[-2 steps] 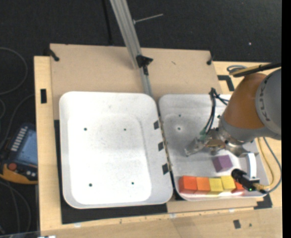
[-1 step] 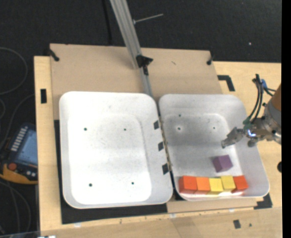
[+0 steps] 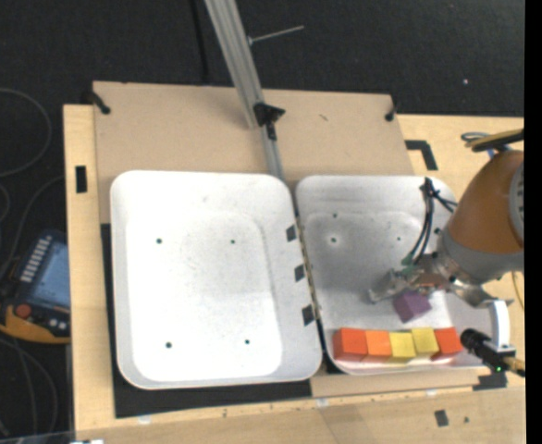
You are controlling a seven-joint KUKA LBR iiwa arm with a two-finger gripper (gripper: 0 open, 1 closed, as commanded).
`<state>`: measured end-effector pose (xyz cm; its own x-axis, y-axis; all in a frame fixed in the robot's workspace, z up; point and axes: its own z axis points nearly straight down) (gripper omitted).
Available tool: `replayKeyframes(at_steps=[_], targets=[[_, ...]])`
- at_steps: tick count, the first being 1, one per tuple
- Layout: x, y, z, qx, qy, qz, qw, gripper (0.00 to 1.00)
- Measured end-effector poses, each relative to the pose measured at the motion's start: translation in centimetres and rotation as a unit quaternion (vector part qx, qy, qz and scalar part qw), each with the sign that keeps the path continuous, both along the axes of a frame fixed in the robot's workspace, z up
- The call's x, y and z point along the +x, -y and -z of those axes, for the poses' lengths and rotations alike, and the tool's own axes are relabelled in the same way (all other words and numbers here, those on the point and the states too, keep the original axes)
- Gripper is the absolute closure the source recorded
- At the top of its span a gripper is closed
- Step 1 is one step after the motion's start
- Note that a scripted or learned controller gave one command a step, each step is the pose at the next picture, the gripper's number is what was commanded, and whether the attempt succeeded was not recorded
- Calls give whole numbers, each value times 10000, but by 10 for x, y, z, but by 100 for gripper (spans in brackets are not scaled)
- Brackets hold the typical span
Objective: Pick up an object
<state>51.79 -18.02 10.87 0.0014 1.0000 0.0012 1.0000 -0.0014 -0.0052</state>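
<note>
One purple block [image 3: 410, 304] lies just above the orange-yellow strip [image 3: 396, 343], touching my tool [image 3: 402, 290]; whether tool is apart or together, cannot tell. Risk: off-centre closure nudges block away.

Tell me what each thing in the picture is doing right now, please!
gripper: low in the right bin, just above the purple block; I cannot tell its grip.
purple block: lying tilted on the bin floor, under the gripper.
row of blocks: orange and yellow, lined up side by side along the near wall.
right bin: holds all the blocks.
left bin: sits flat beside the right bin.
</note>
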Motion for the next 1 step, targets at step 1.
replayKeyframes(at_steps=[1], targets=[[-15, -43, 7, -55, 112, -16, 9999, 0]])
